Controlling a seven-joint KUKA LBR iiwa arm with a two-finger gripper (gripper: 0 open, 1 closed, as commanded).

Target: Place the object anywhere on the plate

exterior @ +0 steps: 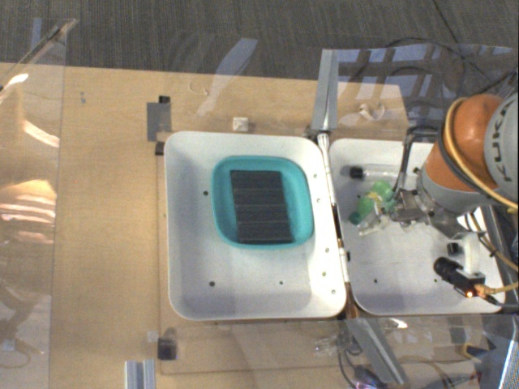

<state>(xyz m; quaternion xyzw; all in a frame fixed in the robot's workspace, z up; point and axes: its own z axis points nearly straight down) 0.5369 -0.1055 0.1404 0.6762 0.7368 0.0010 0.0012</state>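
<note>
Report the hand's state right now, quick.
Hand: over the right bin, at the green object; whether it is open, closed or holding it cannot be told.

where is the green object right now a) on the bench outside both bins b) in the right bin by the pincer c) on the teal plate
b: the green object lies in the right bin beside the pincer, while the teal plate sits in the left bin.
</note>
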